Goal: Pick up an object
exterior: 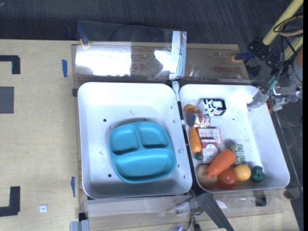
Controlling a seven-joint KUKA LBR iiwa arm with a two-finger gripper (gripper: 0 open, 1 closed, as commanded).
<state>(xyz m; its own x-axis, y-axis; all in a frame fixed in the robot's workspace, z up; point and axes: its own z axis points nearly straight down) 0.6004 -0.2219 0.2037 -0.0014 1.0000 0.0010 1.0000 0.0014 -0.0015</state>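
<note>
The right bin [257,138] holds a pile of toy food along its left and near sides. A black-and-white carton [213,106] lies at the back, with a brown piece [191,109] and a small red-and-white can [202,120] beside it. Nearer the front are a slim orange carrot [194,139], a pink-and-red box [210,144], a big carrot [221,161], a red tomato [227,177], a yellow lemon [243,172] and a dark green piece [258,173]. My gripper [269,97] hangs over the bin's far right corner, apart from all of them.
The left bin [91,129] carries a blue divided plate [142,150]. A clear plastic sheet [130,57] stands behind the bins. Cables and a yellow hose [288,13] hang at the top right by the arm. A tan bench [33,129] extends to the left.
</note>
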